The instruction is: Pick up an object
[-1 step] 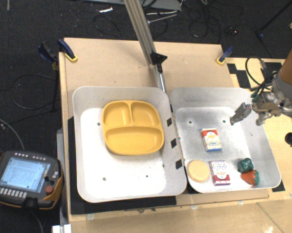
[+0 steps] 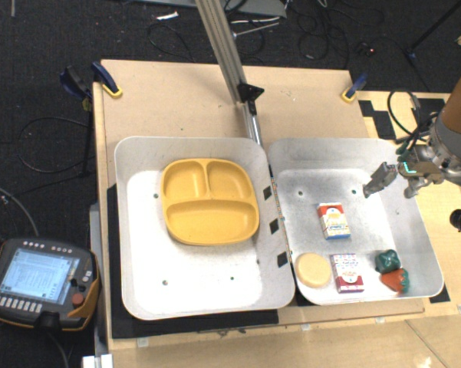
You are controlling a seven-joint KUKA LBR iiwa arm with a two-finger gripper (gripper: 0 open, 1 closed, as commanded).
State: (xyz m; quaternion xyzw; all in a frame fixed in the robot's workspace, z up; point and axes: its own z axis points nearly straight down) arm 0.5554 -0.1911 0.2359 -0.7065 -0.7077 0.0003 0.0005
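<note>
Nearest the camera, a teach pendant (image 2: 40, 284) with a lit screen lies on the dark floor, off the counter's (image 2: 176, 102) near left corner. Taking the yellow divided plate (image 2: 210, 202) as the landmark: it sits in the left bin (image 2: 138, 282), toward that bin's far half, and bare white floor stretches from the plate to the near rim.

Right of the plate, past the seam where the two bins meet, is the right bin (image 2: 307, 171). Its things crowd the near edge. A round tan disc (image 2: 314, 270) lies closest to the seam, a small red and white box (image 2: 347, 273) is just beside it on the right, and further right a dark green piece (image 2: 386, 261) touches a red one (image 2: 396, 280) near the bin's near right corner. A second small box (image 2: 334, 221), white with an orange picture, lies a little beyond them, level with the plate's near edge.

Further right and beyond that box, the jaws (image 2: 396, 178) hang over the right bin's far right part, spread wide with nothing between them; one finger (image 2: 380, 179) reaches toward the bin's middle. The far half of that bin, level with the plate's far rim, is bare.

Beyond the plate, a slanting metal pole (image 2: 224, 41) rises from the counter's far side, with yellow clamps (image 2: 107, 83) at the far corners.
</note>
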